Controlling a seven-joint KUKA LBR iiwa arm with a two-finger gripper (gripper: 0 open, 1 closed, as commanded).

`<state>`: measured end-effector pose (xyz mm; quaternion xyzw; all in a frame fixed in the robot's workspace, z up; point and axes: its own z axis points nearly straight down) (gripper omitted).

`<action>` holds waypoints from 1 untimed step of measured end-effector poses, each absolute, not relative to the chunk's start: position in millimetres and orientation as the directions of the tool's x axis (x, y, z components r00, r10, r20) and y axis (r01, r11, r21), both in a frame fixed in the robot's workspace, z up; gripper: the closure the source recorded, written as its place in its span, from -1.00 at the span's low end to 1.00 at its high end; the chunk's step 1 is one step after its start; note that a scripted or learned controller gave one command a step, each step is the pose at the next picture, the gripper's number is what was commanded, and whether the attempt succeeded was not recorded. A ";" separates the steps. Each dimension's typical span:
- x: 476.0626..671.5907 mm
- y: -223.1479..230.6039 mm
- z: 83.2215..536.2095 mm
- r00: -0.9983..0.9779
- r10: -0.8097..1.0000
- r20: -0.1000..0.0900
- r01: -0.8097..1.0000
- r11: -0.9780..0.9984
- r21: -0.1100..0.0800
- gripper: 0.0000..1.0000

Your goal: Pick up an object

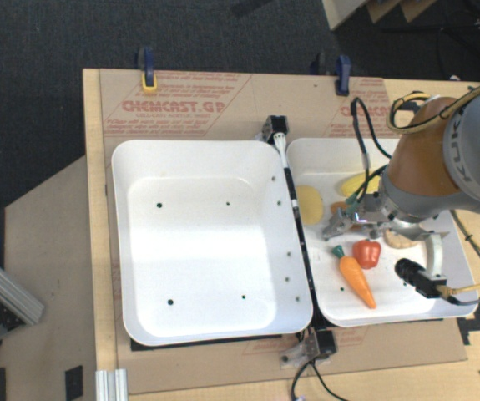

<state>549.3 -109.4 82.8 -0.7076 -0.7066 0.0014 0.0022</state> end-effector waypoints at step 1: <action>490.7 -101.0 85.7 0.001 1.000 0.000 1.000 -0.001 0.004 -1.00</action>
